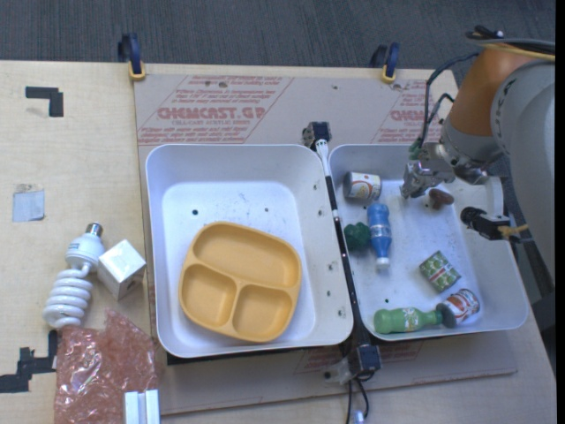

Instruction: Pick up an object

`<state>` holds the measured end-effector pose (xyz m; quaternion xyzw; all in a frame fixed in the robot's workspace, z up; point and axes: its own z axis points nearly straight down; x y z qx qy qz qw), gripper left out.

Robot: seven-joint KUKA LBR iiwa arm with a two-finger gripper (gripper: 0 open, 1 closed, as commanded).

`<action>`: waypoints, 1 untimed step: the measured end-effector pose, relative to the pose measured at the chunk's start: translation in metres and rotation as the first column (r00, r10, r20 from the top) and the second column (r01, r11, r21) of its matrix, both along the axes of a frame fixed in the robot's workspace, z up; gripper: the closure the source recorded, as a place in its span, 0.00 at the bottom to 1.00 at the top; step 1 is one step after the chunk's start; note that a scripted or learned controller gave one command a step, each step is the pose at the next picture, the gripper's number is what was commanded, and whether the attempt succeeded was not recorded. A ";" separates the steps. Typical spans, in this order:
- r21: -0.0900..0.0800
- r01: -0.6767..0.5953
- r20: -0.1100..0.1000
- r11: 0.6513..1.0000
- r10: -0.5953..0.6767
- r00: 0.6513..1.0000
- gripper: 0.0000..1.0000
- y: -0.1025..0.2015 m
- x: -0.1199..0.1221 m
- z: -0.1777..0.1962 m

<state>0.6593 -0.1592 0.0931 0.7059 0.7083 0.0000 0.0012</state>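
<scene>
Green bottle (408,319) lies below "CHEMCAST" board (212,111); gripper (417,182) jaws' state unclear.

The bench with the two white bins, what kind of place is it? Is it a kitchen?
Probably a robot lab, not a kitchen. A robot arm reaches over the right bin, the bench board is held by clamps, and a loose light bulb lies beside the bins.

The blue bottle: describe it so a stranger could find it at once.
Start at the right-hand white bin, the one holding loose items rather than the yellow tray. Near its left wall, the blue bottle lies lengthwise beside a dark green object. It is the only blue item, slimmer than the green bottle at the bin's front.
</scene>
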 end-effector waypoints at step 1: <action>0.001 0.004 -0.001 1.000 -0.004 1.000 0.00 -0.009 -0.089 -0.001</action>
